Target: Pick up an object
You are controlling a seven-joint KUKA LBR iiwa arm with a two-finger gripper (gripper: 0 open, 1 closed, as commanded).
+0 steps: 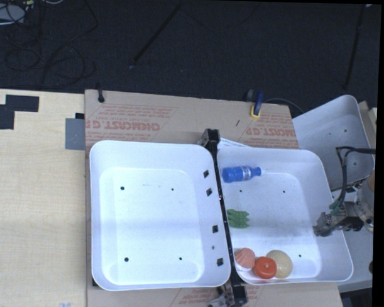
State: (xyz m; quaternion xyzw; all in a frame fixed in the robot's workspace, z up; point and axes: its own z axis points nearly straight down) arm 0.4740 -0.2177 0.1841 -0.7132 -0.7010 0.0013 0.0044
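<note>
The right bin [305, 161] holds a blue bottle [240, 174] lying on its side near the back left. A small green object [237, 218] lies by the left wall. At the front sit a pink round piece [244, 257], a red round piece [265, 267] and a cream round piece [280, 262], close together. My gripper [328, 225] is at the right edge of the right bin, over its rim, far from all the objects. I see nothing in it.
The left bin [103, 178] stands beside the right one, with a black divider [218, 207] between them. Both rest on cardboard [149, 120]. Cables [342, 167] hang near the arm on the right.
</note>
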